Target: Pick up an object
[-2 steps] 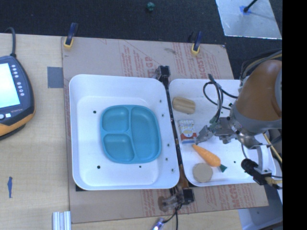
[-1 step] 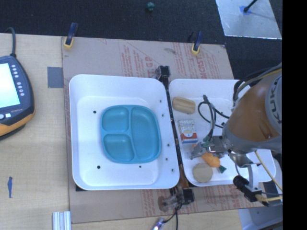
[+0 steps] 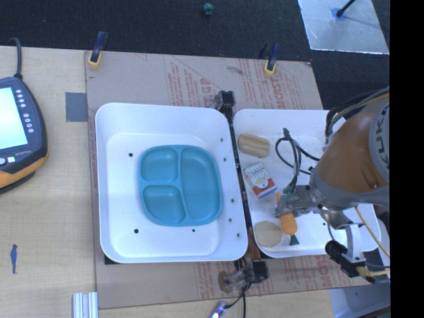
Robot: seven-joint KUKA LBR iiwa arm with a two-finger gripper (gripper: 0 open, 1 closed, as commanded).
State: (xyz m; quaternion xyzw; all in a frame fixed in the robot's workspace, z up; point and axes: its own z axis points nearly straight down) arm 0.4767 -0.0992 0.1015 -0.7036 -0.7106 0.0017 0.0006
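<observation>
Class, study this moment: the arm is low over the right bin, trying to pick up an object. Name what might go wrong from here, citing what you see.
1. The claw sits right at the orange carrot-like toy, with the round tan piece beside it; it might nudge both rather than grip one.
2. The small carton lies close by and may get pushed aside.
3. Loose black cables hang by the wrist and might snag.

arm, right of frame: orange band with grey lettering, grey wrist housing, black cables looped alongside, yellow cable lower right.
</observation>
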